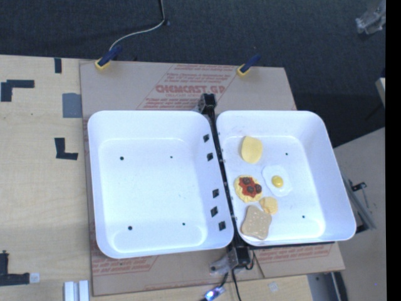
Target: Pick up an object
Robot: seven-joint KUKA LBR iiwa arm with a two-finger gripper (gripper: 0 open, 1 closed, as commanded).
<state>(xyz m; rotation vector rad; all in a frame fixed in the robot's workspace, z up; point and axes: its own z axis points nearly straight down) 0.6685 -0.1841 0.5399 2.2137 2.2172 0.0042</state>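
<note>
The right bin (313,168) holds several toy foods in its left half. A yellow round piece (251,149) lies farthest back. A fried egg (276,181) sits to its front right. Left of the egg is a small pizza with red toppings (249,188). A small yellow chunk (269,204) and a tan slice of bread (255,222) lie nearest the front. A blurred grey piece of my gripper (371,16) pokes in at the top right edge, over the dark floor and far from every item.
The left bin (150,187) adjoins the right one along a black divider with clips (215,168). Both rest on a cardboard sheet (188,86) held by yellow-and-blue clamps. A cable (147,27) runs across the dark floor behind.
</note>
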